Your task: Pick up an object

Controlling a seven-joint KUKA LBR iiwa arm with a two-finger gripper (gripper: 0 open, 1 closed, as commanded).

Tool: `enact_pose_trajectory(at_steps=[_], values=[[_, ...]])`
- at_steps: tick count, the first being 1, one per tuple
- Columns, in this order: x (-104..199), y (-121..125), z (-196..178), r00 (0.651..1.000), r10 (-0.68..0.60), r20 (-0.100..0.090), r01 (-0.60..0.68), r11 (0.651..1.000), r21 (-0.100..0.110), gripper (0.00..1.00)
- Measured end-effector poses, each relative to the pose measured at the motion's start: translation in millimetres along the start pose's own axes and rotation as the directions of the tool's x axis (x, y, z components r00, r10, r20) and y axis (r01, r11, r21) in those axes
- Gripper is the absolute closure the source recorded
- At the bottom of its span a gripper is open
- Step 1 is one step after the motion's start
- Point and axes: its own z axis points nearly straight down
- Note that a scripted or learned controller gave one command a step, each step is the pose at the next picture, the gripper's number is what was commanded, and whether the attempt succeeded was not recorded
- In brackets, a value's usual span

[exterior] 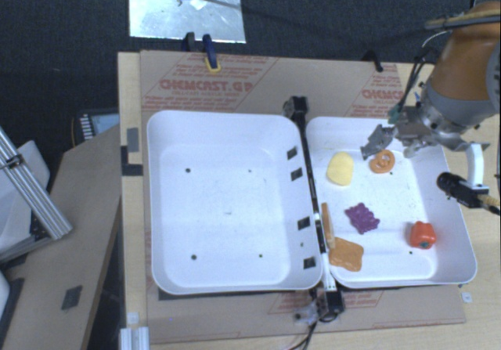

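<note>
The right bin (450,258) holds five things: a small orange ring (382,161) near its far side, a pale yellow piece (340,168) just left of the ring, a purple lump (362,217) in the middle, a flat tan-orange piece (347,254) at the near left corner, and a red-orange item (421,235) toward the near right. The claw (389,139) hangs low, just beyond the ring; whether it is apart or together I cannot tell. The left bin (168,133) sits alongside on the surface (258,78)
</note>
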Motion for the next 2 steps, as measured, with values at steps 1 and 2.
enact_pose_trajectory(at_steps=[1, 2], values=[[-89, -43, -19, 1.000, 0.006, 0.002, -0.006, 1.000, -0.001, 0.00], [-85, -40, -30, 1.000, -0.001, 0.002, 0.001, 1.000, -0.004, 1.00]])
